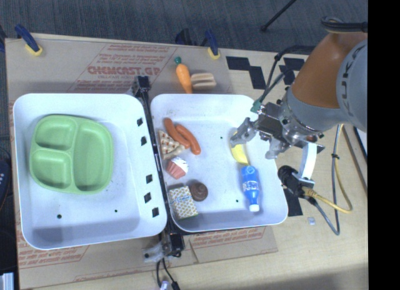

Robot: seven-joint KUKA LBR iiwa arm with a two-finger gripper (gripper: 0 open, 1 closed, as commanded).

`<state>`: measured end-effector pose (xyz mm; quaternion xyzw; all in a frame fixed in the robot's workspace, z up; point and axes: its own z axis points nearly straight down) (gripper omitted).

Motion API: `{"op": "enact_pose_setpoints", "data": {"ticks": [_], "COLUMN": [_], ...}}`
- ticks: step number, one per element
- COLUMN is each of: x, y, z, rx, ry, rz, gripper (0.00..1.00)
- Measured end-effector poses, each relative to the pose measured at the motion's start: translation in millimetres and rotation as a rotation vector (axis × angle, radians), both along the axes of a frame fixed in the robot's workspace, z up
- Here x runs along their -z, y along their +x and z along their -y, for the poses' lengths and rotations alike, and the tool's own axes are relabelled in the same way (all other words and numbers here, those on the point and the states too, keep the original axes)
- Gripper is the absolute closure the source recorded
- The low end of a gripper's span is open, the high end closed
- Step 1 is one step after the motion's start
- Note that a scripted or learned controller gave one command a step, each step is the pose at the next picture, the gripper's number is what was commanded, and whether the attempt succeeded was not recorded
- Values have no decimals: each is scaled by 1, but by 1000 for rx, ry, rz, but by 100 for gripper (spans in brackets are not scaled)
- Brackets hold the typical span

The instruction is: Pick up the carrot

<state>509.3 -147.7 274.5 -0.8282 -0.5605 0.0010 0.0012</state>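
Carrot outside the bins, hand over the right bin

The carrot (183, 77) lies on the surface (94, 64) just behind the far rim of the right bin (212, 104), touching a small bun-like toy (203, 82). The hand (257, 142) hangs over the right side of this bin, its fingers apart, with nothing between them. A yellow piece (239, 153) lies just below it, and a blue bottle (250, 187) is nearer the front rim. The green tray (72, 153) is in the left bin (37, 220)

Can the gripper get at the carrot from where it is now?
Probably yes. The carrot lies outside the bins on the cardboard, beside a small bun-like toy, with nothing on top of it. The gripper hovers over the right bin, near a yellow item, so it must cross that bin's far rim.
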Motion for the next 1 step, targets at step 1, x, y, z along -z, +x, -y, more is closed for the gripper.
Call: {"op": "enact_pose_setpoints", "data": {"ticks": [1], "x": [121], "y": [9], "z": [-42], "rx": [82], "ry": [2], "rz": [-4], "gripper": [0]}}
